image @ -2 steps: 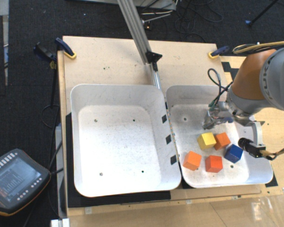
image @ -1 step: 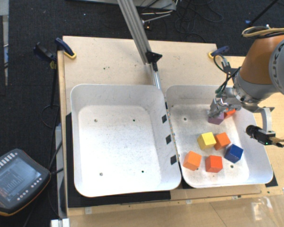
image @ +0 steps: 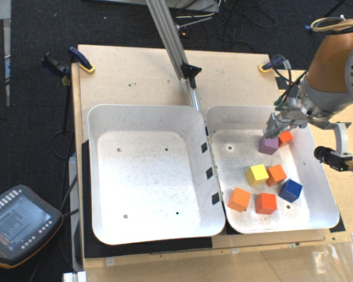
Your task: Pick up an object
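Pick isn't done yet imo: the purple block (image: 269,144) sits on the floor of the right bin (image: 320,216), toward its far end. The gripper (image: 276,128) hangs right over that block, arm angled down from the right. Can't tell the finger state.

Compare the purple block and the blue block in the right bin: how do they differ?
The purple block is pale purple; the blue block is dark blue. The purple block sits toward the far end of the right bin, directly under the gripper, while the blue block lies nearer the camera, apart from the gripper, beside an orange block. Both are small cubes of similar size.
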### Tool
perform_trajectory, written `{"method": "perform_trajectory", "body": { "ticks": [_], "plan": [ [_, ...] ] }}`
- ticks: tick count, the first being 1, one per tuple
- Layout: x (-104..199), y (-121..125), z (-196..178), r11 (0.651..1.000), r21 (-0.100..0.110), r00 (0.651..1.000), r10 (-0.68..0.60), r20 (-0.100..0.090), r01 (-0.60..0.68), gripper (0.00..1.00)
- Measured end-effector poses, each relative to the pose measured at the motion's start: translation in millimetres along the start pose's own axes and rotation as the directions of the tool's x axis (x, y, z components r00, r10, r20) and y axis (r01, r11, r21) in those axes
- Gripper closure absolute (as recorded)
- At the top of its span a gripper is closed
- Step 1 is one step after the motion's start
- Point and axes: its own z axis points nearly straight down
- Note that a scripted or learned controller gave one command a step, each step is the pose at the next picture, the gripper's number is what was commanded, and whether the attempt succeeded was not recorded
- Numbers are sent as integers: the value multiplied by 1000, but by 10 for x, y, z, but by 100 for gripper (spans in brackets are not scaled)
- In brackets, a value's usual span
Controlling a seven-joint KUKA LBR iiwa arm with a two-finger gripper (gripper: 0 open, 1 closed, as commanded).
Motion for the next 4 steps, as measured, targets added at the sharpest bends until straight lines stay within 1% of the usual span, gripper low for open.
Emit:
{"method": "perform_trajectory", "body": {
  "ticks": [1,2,3,4],
  "plan": [
    [0,14,-350,1000,1,1000,0,0,0,100],
    [582,-9,-417,1000,5,1000,-4,-3,4,100],
    [1102,-93,-458,1000,6,1000,-4,-4,4,100],
    [1695,-113,-446,1000,7,1000,-5,-4,5,100]
  ]
}}
